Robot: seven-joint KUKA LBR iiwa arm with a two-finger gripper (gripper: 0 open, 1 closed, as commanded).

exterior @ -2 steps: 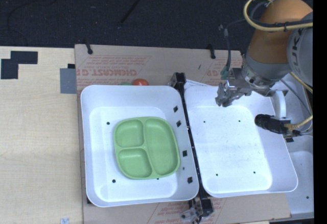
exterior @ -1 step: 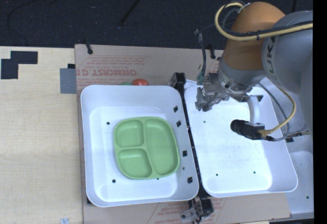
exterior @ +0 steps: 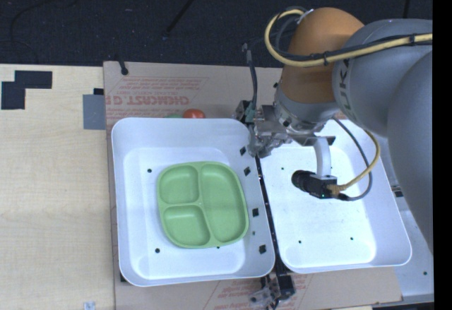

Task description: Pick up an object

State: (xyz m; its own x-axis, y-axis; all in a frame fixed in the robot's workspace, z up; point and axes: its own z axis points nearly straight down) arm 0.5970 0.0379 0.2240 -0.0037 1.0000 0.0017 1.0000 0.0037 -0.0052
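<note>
Cardboard lies under two glossy white bins (exterior: 134, 160) — a smooth green divided plate (exterior: 203, 203) rests left, well apart from the claw (exterior: 263, 142) — grip state unclear.

Bin wall hides most of red object (exterior: 193, 114)

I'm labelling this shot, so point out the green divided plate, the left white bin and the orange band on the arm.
green divided plate (exterior: 203, 204), camera view, centre ridge where compartments meet
left white bin (exterior: 134, 160), camera view, bare floor near left wall
orange band (exterior: 321, 40), camera view, top of the dome
</note>
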